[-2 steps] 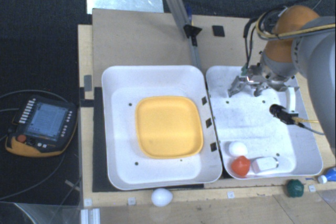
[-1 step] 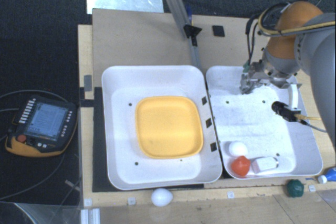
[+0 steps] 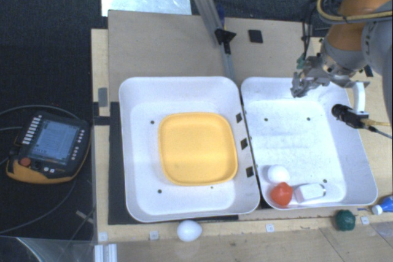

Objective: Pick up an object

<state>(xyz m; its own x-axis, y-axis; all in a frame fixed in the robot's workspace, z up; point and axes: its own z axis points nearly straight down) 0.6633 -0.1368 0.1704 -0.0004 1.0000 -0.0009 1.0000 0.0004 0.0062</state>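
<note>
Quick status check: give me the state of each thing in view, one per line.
Gripper: over the right bin's far edge, nothing seen between its fingers.
Yellow plate: flat in the left bin, right way up.
White ball: resting in the right bin, near corner.
Red ball: beside the white ball.
White block: lying next to the red ball.
White egg: on the bench, outside the bins.

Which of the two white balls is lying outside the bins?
The white ball on the bench in front of the left bin. The other white ball sits inside the right bin, beside the red ball.
</note>
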